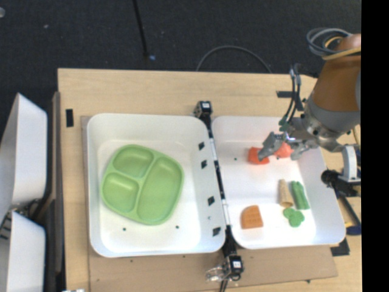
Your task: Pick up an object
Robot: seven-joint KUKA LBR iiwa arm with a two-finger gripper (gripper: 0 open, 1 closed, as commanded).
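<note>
Hovering over the right bin [316,227], the gripper [275,146] has its fingers spread around an orange-red toy [254,155] near the far wall, long axis left-right, open floor leftward.

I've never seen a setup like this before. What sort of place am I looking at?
Probably a robotics lab test bench. A grey and orange robot arm reaches over two white bins on a wooden bench, one bin holding a green divided plate, the other toy food pieces like an orange block.
</note>
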